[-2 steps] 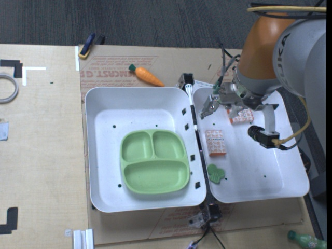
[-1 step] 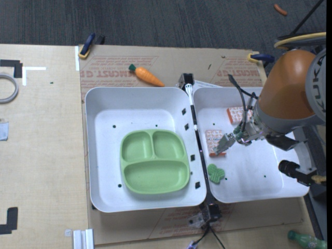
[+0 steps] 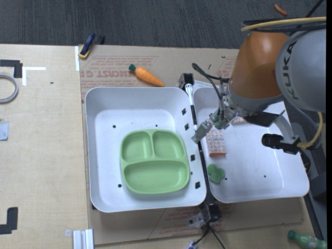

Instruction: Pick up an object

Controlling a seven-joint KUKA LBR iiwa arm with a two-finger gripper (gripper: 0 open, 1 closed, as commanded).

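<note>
My gripper (image 3: 210,127) hangs low over the left side of the right bin (image 3: 270,183), close to the wall between the two bins. Just below it lies a small white and orange carton (image 3: 216,143), so close that I cannot tell whether they touch. A small green toy (image 3: 215,174) rests nearer the front of the same bin. The grey arm with its orange band (image 3: 257,66) covers the back of that bin.
The left bin (image 3: 104,113) holds a green divided plate (image 3: 154,161). A toy carrot (image 3: 147,75) lies on the cardboard behind the bins. A blue-handled tool (image 3: 87,44) sits at the back left, and a green bottle (image 3: 306,238) lies at the front right.
</note>
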